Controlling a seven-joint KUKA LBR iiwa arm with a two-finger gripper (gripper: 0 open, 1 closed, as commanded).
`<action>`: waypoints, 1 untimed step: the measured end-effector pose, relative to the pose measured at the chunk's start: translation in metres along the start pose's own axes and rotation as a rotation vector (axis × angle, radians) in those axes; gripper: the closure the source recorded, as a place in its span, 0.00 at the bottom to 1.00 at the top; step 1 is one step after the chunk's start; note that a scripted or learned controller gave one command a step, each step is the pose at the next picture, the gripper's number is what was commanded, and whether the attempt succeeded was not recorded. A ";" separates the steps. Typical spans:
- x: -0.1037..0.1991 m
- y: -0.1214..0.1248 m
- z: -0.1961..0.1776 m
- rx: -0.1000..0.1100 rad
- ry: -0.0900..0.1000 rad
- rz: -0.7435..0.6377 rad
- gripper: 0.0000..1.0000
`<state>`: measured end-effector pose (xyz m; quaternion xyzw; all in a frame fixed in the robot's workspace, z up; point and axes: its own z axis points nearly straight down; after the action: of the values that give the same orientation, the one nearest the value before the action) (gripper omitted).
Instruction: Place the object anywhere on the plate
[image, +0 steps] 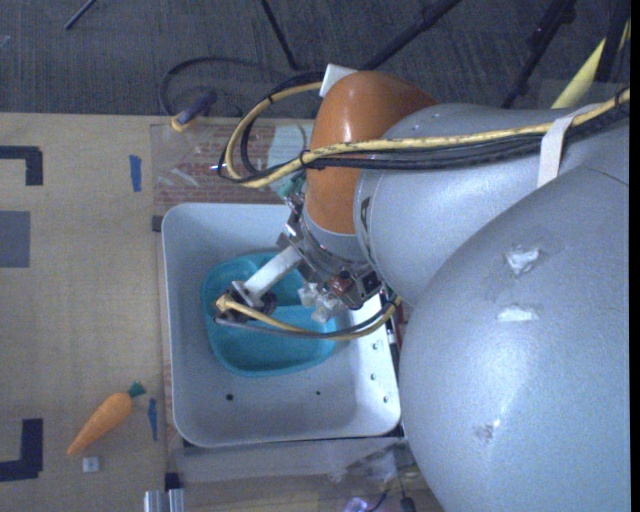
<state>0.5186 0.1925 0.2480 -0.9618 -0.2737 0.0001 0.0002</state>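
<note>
The arm (480, 250) reaches in from the right and bends down over the white bin (190, 300), so that its claw (232, 308) hangs low above the blue plate (260, 350) that lies inside this bin. The claw is there, I judge, because the plate is the place where the object must go. Whether the claw is spread or pressed together I cannot tell, because cables (300, 325) and the wrist cover its tip, and I see nothing between it.

The only loose object that I can find is a toy carrot (100, 422). It lies on the wooden worktop (80, 300), outside the bin and well apart from the plate, near the lower left corner of the bin. If the carrot is the object of the task, then the placing is not yet done, and the claw is over the goal without its load. The arm hides the right part of the bin, so another object may lie there unseen.
</note>
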 end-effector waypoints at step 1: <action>-0.017 -0.049 -0.016 0.002 -0.005 -0.306 1.00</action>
<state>0.4782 0.2256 0.2640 -0.9088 -0.4171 0.0027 0.0006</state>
